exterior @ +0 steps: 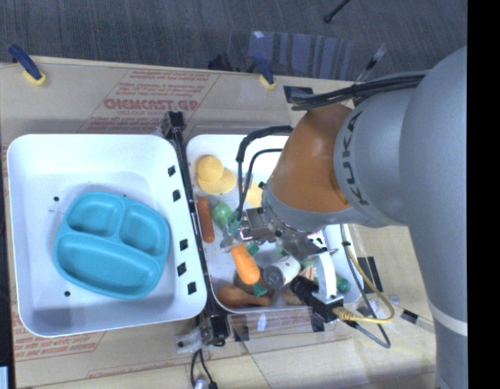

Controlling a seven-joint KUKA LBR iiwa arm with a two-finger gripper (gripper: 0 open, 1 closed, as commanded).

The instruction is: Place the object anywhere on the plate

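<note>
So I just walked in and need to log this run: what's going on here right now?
The grey robot arm is reaching from the right down into the right bin, which holds a jumble of toy food: a yellow piece, a red sausage, an orange carrot and more. Its gripper sits low among them near the carrot; whether it has hold of anything can't be made out. The blue divided plate lies in the left bin with nothing on it yet.

A: We note the plate (112,245): light blue, three compartments, lying flat in the left bin, all compartments bare.

B: We locate the object, probably the orange carrot (246,267), tilted among items in the right bin, partly hidden.
</note>
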